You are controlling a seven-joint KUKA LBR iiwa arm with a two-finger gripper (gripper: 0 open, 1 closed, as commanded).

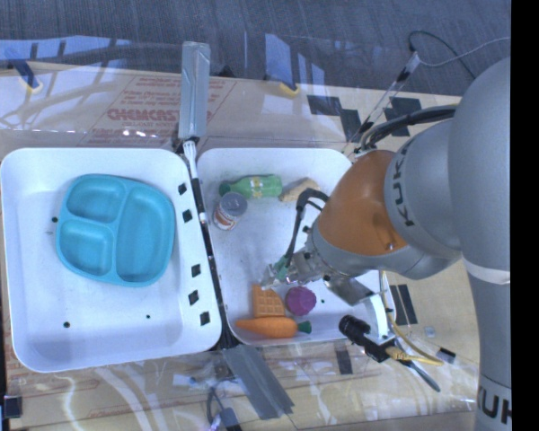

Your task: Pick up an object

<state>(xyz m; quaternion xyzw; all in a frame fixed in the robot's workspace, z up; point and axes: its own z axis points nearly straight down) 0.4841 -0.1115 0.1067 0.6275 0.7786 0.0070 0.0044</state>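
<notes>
Camera view: one blue plate (pixel 115 229), one carrot (pixel 268 327), jaws' (pixel 285 273) state unclear.

Two white bins (pixel 36 268), one blue plate (pixel 117 229), one bottle (pixel 251 187), one can (pixel 228 210), one waffle (pixel 268 302), one carrot (pixel 268 328), one purple fruit (pixel 300 301)

Dark grey ribbed carpet (pixel 162 3) covers the floor along the top. Below it lies the pale wooden tabletop (pixel 449 348), partly under a glossy clear sheet (pixel 117 106) printed with red lettering. Bright light glares off that sheet. Black tape marks (pixel 328 106) dot the wood.
</notes>
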